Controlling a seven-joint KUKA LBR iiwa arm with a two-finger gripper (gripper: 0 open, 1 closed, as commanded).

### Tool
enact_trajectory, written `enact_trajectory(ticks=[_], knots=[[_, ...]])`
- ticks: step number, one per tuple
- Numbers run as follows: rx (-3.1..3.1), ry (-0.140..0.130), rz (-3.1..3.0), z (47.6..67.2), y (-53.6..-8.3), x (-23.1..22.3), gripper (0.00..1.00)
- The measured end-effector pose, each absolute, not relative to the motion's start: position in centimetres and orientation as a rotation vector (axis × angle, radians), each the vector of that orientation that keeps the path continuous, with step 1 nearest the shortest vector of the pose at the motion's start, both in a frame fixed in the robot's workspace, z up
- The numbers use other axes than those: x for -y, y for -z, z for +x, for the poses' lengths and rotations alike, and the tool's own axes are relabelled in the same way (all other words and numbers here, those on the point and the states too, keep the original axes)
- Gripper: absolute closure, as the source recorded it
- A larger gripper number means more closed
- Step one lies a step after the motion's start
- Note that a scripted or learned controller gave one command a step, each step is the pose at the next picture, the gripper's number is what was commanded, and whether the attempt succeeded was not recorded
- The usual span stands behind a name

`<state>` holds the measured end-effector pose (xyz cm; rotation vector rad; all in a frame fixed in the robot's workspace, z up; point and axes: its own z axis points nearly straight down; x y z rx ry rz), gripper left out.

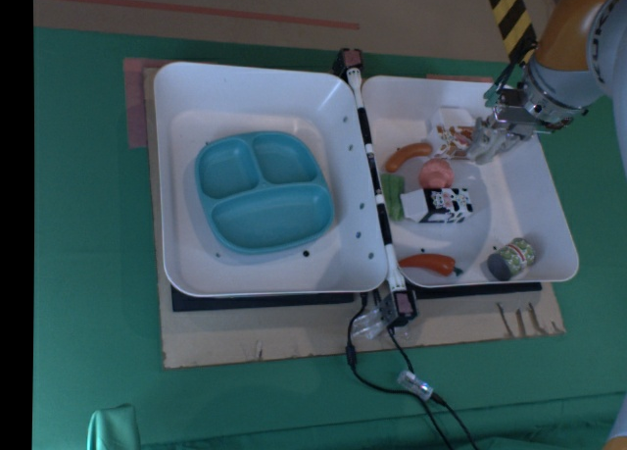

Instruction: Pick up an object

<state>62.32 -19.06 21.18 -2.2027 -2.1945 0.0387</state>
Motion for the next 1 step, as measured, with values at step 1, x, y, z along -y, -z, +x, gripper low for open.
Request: enact_trajectory(ticks=[1], knots=[[2.187, -0.052, -2.195, 62.83, -21.15, 19.24, 1.00]])
